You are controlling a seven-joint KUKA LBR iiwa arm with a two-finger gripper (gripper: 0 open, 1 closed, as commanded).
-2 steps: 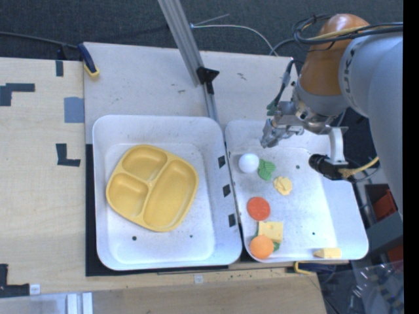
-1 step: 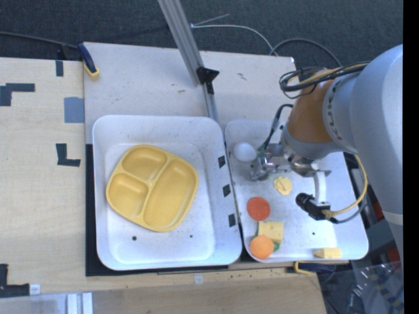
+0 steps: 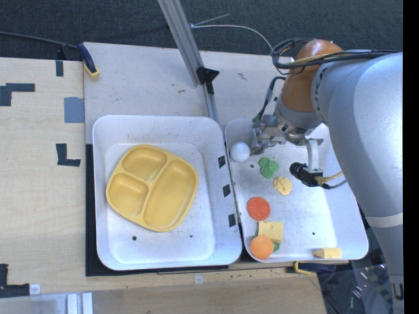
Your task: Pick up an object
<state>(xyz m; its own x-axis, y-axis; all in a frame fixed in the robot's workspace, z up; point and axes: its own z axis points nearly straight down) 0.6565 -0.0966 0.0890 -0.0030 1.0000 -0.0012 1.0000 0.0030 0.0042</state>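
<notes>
The claw (image 3: 262,140) hung low in the right bin (image 3: 340,237), beside the white ball (image 3: 240,152) and above the green piece (image 3: 268,168); its opening couldn't be told.

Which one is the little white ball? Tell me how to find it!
Look at the right-hand shallow white bin, the one with the small toy foods in it. Go to its far left corner, beside the grey arm's gripper. The small white ball sits there, the only plain white round thing; its nearest neighbour, a bumpy green piece, is leafy-looking.
</notes>
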